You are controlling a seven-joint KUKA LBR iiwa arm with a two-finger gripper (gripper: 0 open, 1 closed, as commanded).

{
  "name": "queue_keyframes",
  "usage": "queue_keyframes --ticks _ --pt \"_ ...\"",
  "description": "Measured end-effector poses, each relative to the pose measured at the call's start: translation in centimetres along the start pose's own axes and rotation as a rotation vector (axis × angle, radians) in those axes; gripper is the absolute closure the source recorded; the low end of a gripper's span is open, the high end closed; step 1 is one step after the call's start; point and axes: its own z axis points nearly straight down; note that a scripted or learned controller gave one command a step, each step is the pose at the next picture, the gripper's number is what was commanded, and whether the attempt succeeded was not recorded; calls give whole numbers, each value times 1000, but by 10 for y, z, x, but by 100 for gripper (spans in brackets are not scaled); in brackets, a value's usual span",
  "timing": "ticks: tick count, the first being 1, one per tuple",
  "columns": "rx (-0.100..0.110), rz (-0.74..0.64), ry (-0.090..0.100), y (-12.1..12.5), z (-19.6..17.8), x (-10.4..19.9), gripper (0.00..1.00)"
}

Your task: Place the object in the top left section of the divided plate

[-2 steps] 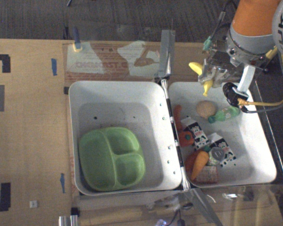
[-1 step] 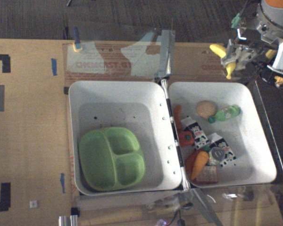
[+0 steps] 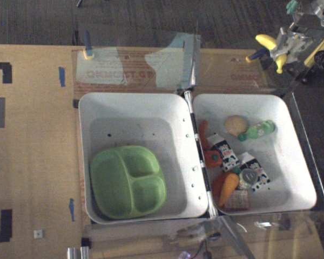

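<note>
The green divided plate (image 3: 128,181) lies in the left bin (image 3: 92,112). The gripper (image 3: 291,43) hangs beyond the right bin (image 3: 297,161), well apart from the plate. Whether its pincer is apart or together, I cannot tell.

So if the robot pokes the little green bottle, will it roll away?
Probably a bit. The green bottle lies on its side in the right bin, and its rounded body would likely roll easily. It looks small and plastic, so it is likely light and could slide on the smooth white floor. The round bun beside its cap might stop it.
</note>
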Motion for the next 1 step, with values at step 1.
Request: queue_keyframes --ticks 1 --pt "-1 26 0 8 -36 -56 100"
